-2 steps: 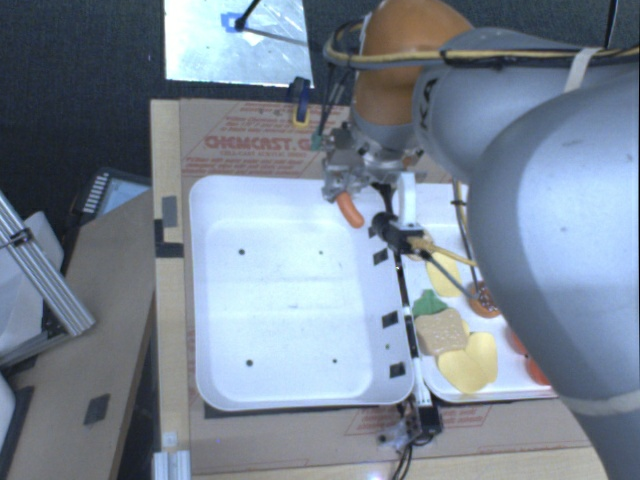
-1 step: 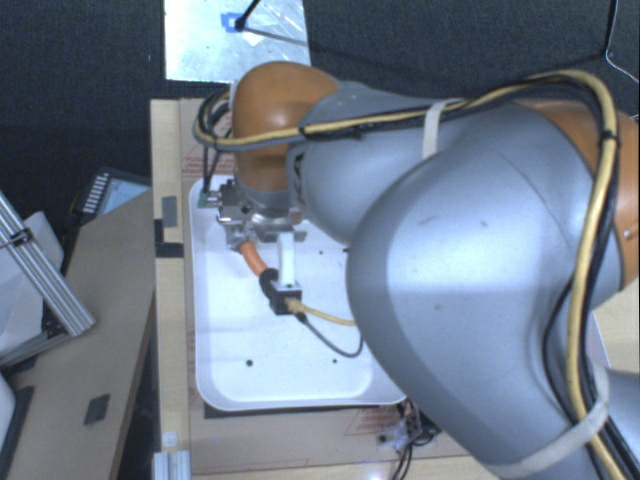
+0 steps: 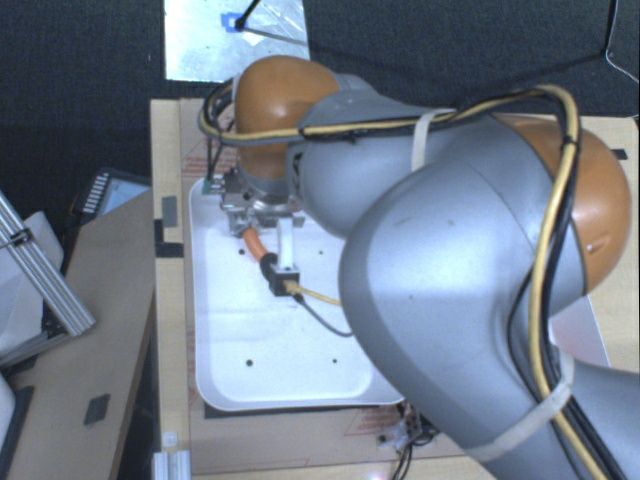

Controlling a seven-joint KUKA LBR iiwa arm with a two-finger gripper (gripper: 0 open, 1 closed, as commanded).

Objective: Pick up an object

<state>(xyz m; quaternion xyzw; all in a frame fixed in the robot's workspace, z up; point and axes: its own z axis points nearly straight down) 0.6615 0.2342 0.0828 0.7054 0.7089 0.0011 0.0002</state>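
Gripper (image 3: 262, 220) hangs low over the left bin (image 3: 250, 373), near that bin's 11 o'clock corner and close to its floor. It is seen from above and partly under the wrist, so whether it is open or closed I cannot tell, and nothing can be seen in its hold.

The arm (image 3: 450, 268) reaches in from about 4 o'clock. Its grey bulk covers the whole 3 o'clock side of the view, and the orange band (image 3: 275, 93) sits just above the gripper, toward 12 o'clock.

Where the object for picking lies I cannot tell, as the arm hides the bin's 1 to 3 o'clock part. The bare part of the bin, from 6 to 9 o'clock, shows a white floor with a few small dark dots.

A white patch (image 3: 572, 330) at the arm's 3 o'clock edge may be the second bin, though too little of it is exposed to be sure.

The tan surface (image 3: 170, 308) frames the left bin at 9 o'clock. Beyond it, at 12 o'clock, a silvery sheet (image 3: 215, 28) lies on dark flooring. At 9 o'clock an aluminium bar (image 3: 45, 283) slants across a lower tan board.
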